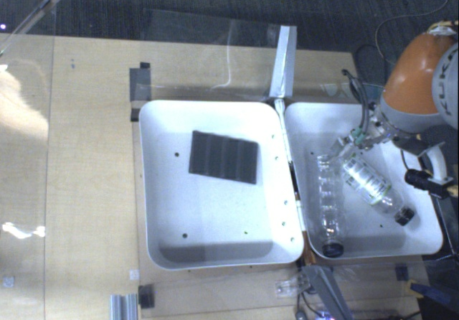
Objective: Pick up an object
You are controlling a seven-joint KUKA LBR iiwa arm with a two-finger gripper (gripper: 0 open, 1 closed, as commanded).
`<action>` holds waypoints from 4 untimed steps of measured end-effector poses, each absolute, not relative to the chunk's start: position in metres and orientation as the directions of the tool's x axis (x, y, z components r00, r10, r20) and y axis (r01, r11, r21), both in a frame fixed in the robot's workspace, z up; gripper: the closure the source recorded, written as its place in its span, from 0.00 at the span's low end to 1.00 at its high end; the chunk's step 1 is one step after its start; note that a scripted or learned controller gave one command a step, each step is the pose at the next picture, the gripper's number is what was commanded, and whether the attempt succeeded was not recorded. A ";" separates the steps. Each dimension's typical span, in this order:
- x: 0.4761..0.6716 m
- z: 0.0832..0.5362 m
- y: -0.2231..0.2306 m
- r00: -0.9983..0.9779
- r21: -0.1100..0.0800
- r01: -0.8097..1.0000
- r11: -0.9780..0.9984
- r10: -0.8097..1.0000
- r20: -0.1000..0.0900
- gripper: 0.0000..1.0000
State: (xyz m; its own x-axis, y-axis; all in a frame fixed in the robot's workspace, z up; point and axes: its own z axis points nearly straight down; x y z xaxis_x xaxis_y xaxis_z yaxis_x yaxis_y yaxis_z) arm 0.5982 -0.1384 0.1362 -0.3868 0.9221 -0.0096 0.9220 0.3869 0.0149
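Two clear bottles (358, 186) beside pincer (356, 140).

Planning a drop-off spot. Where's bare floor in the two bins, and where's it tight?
Left bin: bare floor on all sides of the dark ribbed pad, widest along the near wall. Right bin: crowded; two clear plastic bottles lie there with the gripper at the slanted one. Its near-right corner has a little room.
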 end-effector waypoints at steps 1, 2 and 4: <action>0.588 0.090 -0.180 -0.414 0.011 0.910 0.414 0.910 -0.010 0.00; 0.553 0.094 -0.157 -0.383 0.006 0.924 0.383 0.924 -0.002 0.00; 0.619 0.187 -0.122 -0.559 0.007 0.829 0.559 0.829 -0.006 1.00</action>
